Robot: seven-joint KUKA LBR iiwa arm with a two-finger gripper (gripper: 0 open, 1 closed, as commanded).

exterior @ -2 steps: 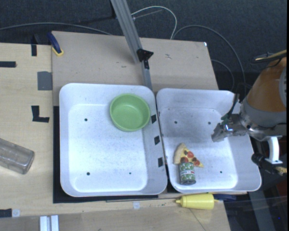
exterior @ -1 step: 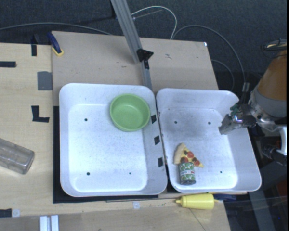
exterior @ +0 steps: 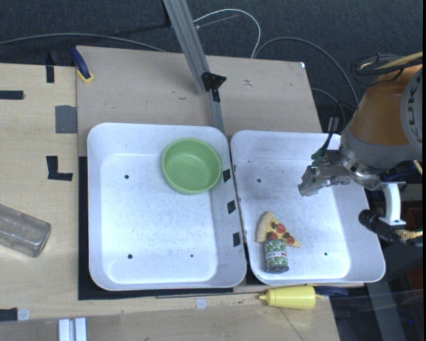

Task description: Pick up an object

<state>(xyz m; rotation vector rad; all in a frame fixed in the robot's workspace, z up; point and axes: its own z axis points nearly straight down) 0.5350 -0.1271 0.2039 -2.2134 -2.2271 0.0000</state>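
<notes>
Nothing picked yet, as far as we can see. The candidates all lie untouched: a green bowl (exterior: 192,165) in the left bin (exterior: 113,261), near its back right corner, and in the right bin (exterior: 362,265) a pizza slice (exterior: 275,229) with a small can (exterior: 275,254) just in front of it, the two touching or nearly so, toward the front left. A yellow bottle (exterior: 292,297) lies on the bench just outside the right bin's front rim — not in reach of the job, we'd guess. The gripper (exterior: 314,182) sits over the right bin's middle, behind and to the right of the pizza slice, well apart from the bowl. No object shows at it; we cannot tell from this angle how the jaws stand. The arm comes in over the bin's right rim, the wrist angled down and to the left in the view, orange band above it. Left to do, in our judgement: the whole grasp — line up over a target, descend, close, lift. The pizza slice and can are nearest.
</notes>
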